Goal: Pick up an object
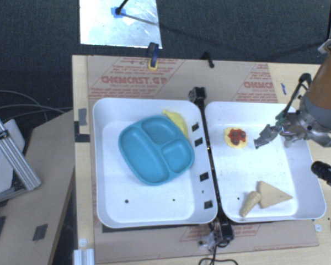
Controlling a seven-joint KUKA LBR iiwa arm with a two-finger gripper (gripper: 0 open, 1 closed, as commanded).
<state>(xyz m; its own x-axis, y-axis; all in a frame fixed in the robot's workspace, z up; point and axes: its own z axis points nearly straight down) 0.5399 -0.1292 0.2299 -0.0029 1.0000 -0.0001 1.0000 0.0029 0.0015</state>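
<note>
In the right bin (309, 164) a small yellow round piece with a red top (235, 137) lies near the upper left. A tan wedge (272, 195) and a beige cone-shaped piece (250, 204) lie near the front edge. My gripper (265, 136) hangs over the right bin, just right of the yellow and red piece, with nothing visibly between its fingers. In the left bin (116, 203) a blue divided plate (155, 149) lies with a yellow object (177, 120) half hidden behind its far rim.
A black divider with clips (205, 159) runs between the two bins. The arm's grey body and orange band (325, 98) cover the right bin's far right corner. A shiny sheet (119, 14) lies on the dark floor beyond the bench.
</note>
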